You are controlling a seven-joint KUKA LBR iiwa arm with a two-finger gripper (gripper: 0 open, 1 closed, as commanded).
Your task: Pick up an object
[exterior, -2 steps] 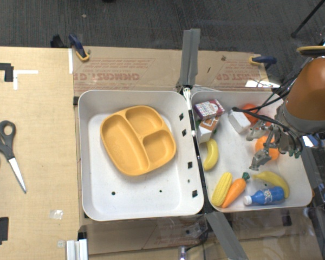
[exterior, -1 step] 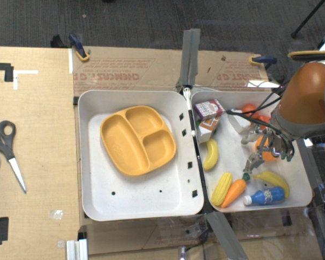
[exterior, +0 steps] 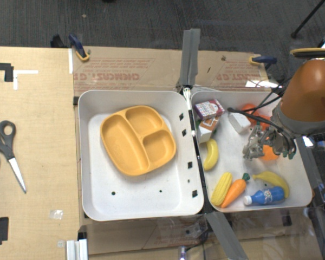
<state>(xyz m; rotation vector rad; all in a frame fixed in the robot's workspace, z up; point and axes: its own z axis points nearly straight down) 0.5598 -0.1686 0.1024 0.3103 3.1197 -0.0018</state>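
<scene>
My gripper (exterior: 253,149) hangs low over the middle of the right bin (exterior: 300,200), with the orange-banded arm (exterior: 310,93) above it at the right edge. An orange round toy (exterior: 270,153) lies just right of the fingers, touching or very close. Around it lie a yellow banana (exterior: 210,154), a corn cob (exterior: 222,188), a carrot (exterior: 235,191), a second banana (exterior: 275,180), a blue and white bottle (exterior: 265,197), a purple-topped carton (exterior: 208,114) and a white block (exterior: 239,122). Nothing shows between the fingers.
The left bin (exterior: 92,199) holds a yellow divided plate (exterior: 137,139). Scissors (exterior: 10,150) lie on the wooden bench at far left. Cardboard and blue clamps (exterior: 78,47) run along the back of the bins.
</scene>
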